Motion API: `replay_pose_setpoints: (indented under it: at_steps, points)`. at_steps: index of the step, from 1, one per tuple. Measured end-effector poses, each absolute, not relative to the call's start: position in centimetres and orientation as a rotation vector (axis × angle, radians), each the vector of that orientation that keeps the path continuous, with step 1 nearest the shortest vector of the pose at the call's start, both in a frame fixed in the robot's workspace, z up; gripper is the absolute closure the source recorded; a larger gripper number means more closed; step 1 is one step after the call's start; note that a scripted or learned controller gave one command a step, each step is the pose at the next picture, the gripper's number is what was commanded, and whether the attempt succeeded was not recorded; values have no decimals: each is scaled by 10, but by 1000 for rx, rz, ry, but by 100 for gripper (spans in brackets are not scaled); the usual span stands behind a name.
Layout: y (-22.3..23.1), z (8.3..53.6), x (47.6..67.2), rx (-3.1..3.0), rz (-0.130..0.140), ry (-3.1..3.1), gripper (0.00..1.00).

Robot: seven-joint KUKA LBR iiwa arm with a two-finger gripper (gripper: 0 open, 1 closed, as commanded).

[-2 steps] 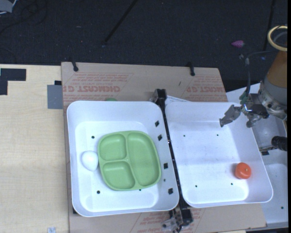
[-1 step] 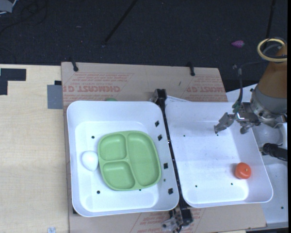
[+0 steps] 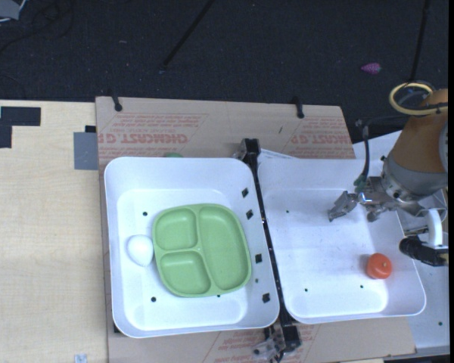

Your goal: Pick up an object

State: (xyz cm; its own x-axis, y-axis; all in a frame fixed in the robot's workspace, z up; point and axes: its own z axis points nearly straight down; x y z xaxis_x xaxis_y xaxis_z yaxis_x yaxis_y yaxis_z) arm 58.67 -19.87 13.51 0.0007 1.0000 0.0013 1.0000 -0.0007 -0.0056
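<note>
A small orange-red ball (image 3: 378, 265) lies in the right bin (image 3: 318, 278), near its right wall. A white egg-shaped thing (image 3: 140, 249) rests in the left bin (image 3: 129, 180), touching the left rim of a green three-compartment plate (image 3: 201, 249). My gripper (image 3: 354, 205) hangs over the right bin's upper right part, above and to the left of the ball, and apart from it. Its two fingers are spread and nothing sits between them.
A black divider (image 3: 261, 233) runs between the two bins. Cardboard (image 3: 212, 131) lies under and behind them. The arm (image 3: 420, 150) comes in over the right bin's right edge. The right bin's floor is bare on the left and middle.
</note>
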Motion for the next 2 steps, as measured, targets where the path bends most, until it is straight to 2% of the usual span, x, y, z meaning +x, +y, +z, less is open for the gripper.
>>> replay_pose_setpoints:
  at_steps: [1, 2]
  points:
    - [-198, 85, 586, -2220, 3, -2218, 0]
    - [-198, 98, 587, -2222, 2, -2217, 100]
